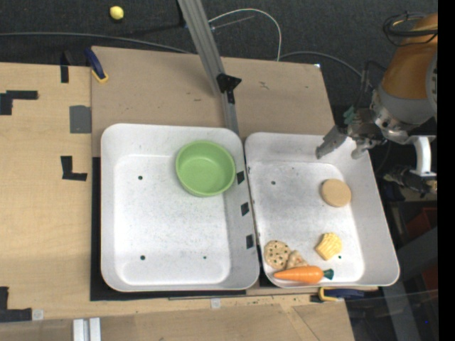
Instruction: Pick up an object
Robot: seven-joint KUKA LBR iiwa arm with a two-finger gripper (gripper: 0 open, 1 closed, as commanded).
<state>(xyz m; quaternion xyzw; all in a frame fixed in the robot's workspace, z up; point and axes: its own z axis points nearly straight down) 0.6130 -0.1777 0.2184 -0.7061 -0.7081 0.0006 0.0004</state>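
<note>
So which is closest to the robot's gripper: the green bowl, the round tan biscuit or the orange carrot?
Measured from the gripper:
1. Round tan biscuit, just below it in the right bin.
2. Orange toy carrot, at that bin's near edge.
3. Green plastic bowl, in the left bin; nearly level with the carrot.

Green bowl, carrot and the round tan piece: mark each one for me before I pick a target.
green bowl (205, 168): camera view, point on the inside bottom of the bowl.
carrot (298, 275): camera view, point on the middle of its orange body.
round tan piece (335, 192): camera view, point on the centre of its top face.
</note>
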